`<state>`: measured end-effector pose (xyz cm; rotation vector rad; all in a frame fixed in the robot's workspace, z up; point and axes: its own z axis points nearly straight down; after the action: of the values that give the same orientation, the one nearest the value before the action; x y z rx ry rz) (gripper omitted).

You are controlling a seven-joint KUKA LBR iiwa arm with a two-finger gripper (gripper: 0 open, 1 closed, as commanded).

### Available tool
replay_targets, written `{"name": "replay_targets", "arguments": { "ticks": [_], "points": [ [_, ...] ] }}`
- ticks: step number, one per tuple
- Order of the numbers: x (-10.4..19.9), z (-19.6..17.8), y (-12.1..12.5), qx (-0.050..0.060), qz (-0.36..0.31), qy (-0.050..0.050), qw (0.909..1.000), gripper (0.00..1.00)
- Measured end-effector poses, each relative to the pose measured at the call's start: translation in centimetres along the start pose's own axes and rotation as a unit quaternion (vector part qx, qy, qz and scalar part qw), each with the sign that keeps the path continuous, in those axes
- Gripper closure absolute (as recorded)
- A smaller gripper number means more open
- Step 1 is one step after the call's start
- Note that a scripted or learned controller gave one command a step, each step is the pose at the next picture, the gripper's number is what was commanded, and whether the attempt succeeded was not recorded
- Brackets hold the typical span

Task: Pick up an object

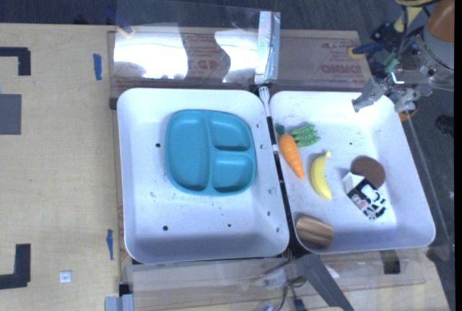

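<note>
Landmark: the banana (320, 175), lying near the middle of the right bin (413, 180); every place below is given from it.
Task's things: any loose piece will do, and all lie in the right bin. The banana rests flat and free on all sides, so it looks the easiest to take.
Carrot: the carrot (291, 151) lies just to the banana's left, close but apart, its green top pointing up and away toward the far wall.
Brown disc: a brown disc (369, 169) sits to the banana's right, resting against a black-and-white packet (365, 199) just below it; that crowding would hamper a clean grip.
Wooden piece: a round wooden piece (314, 229) lies below the banana, pushed against the near rim.
Gripper: the gripper (390, 86) hangs up and to the right of the banana, over the bin's far right corner, well apart from everything. I cannot tell its state; nothing is seen in it.
Left bin: the left bin (137, 180), well left of the banana, carries a blue divided plate (211, 151).
Judgement: nothing is picked yet.
</note>
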<state>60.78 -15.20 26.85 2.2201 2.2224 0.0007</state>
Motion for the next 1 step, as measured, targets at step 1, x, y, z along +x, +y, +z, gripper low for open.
{"name": "replay_targets", "arguments": {
  "ticks": [1],
  "points": [
    [-0.07, -1.12, 0.09, -0.002, 0.000, 0.000, 1.0000, 1.00]
  ]
}}
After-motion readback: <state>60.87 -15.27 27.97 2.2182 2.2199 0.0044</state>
